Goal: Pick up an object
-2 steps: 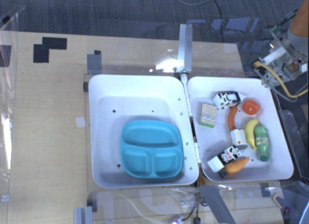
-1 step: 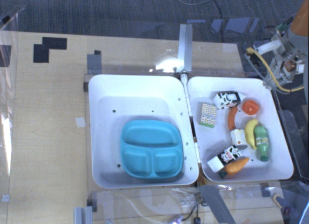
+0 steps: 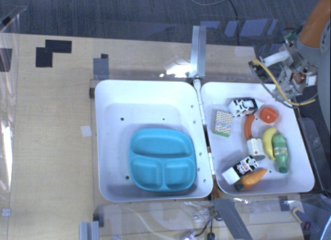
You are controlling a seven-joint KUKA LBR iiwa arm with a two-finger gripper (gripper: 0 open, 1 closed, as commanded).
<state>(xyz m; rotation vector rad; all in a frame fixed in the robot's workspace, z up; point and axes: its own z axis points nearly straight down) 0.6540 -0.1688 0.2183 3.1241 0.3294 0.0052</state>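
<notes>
Hovering at your upper right, the claw [image 3: 295, 76] sits above the far right corner of the right bin [image 3: 227, 91], amid yellow cables; you cannot tell its state, and nothing shows in it. Listed outward from there, in the right bin: tomato [image 3: 268, 114]; cow-print carton [image 3: 243, 106] just left of it; sausage [image 3: 249, 125] below the carton; checkered packet [image 3: 223, 123] further left; banana [image 3: 268, 143] touching green bottle [image 3: 280, 152]; white cube [image 3: 254, 146] beside the banana; second cow-print carton [image 3: 244, 165]; carrot [image 3: 253, 178] at the near wall. Left bin [image 3: 111, 109]: one blue tray [image 3: 162, 158] with three compartments. Both bins rest on your bench [image 3: 46, 146].
</notes>
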